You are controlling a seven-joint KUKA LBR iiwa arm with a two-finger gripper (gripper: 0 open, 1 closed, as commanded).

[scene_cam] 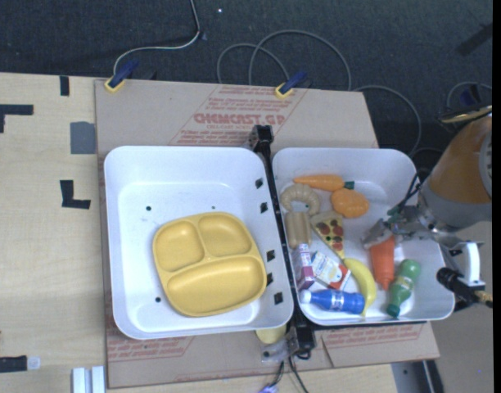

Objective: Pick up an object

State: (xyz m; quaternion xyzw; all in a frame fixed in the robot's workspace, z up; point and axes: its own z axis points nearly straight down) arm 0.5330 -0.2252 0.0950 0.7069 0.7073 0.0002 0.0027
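The right bin (pixel 398 164) holds several toy foods. An orange carrot (pixel 318 182) and a round orange fruit (pixel 352 205) lie at the back. A beige ring (pixel 300 196) and a pizza slice (pixel 330 232) sit left of the middle. Toward the front lie a banana (pixel 363 279), a blue bottle (pixel 336 302), a green bottle (pixel 402 287) and a red-orange vegetable (pixel 382 263). My gripper (pixel 384 231) hangs low over the bin's right half, just above the top end of the red-orange vegetable. The view shows nothing held in it.
The left bin (pixel 128 178) contains a yellow divided plate (pixel 209 263). Small packets (pixel 318 266) and a wooden stick (pixel 295 231) lie near the divider between the bins. The grey and orange arm (pixel 463 178) overhangs the right bin's right rim. Cables lie behind the bins.
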